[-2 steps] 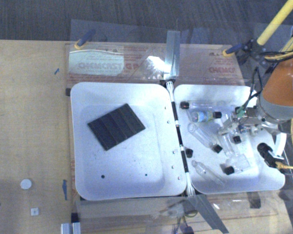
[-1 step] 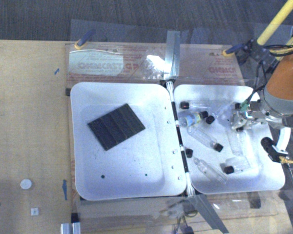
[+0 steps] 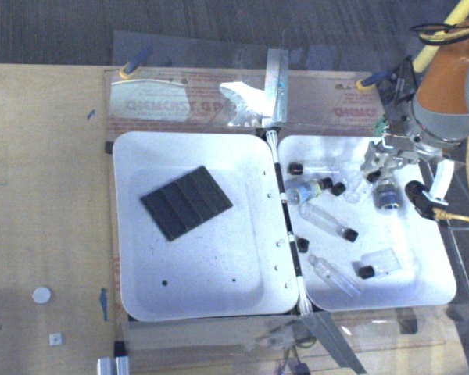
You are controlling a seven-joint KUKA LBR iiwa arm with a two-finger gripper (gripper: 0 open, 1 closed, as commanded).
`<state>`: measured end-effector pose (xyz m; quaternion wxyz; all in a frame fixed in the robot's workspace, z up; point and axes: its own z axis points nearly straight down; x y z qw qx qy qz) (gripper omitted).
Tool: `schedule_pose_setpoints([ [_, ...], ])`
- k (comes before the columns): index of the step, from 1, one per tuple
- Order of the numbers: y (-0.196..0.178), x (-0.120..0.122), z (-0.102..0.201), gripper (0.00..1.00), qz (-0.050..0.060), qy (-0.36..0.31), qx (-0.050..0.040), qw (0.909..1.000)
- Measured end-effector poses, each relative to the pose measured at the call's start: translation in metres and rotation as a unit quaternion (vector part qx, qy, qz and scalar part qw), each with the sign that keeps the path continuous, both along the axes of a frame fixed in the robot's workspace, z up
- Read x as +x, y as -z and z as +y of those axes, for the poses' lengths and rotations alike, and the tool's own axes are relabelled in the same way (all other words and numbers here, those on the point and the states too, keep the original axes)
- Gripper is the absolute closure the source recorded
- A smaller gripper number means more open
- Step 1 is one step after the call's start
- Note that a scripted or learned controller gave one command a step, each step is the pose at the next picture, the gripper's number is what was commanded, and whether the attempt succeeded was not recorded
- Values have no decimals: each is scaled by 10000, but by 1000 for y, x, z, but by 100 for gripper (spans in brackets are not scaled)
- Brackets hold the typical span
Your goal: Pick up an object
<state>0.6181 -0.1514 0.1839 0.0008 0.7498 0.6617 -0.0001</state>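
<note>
My gripper point(image 3: 381, 166) hangs over the far right corner of the right bin point(image 3: 434, 283), below the orange wrist band. Just under it is a small clear vial with a blue end point(image 3: 387, 199); whether it is touched or held cannot be told. More clear vials lie in this bin: one with a black cap point(image 3: 328, 222) at the middle, one point(image 3: 333, 276) near the front, and one with a dark and yellow end point(image 3: 306, 190) at the left. A clear packet with a black cap point(image 3: 377, 264) lies front right. A dark ribbed flat pad point(image 3: 186, 202) lies in the left bin point(image 3: 141, 287).
Loose black caps point(image 3: 296, 167) point(image 3: 302, 244) sit near the rim between the two bins. Crumpled clear plastic point(image 3: 246, 101) and cardboard lie behind the bins. A yellow cable point(image 3: 453, 219) runs past the right bin's right edge. Bare bench lies to the left.
</note>
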Motion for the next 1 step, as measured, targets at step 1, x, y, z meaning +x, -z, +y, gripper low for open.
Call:
schedule_pose_setpoints([
  [1, -36, 19, 61, 100, -6, -127, 0, 9999],
])
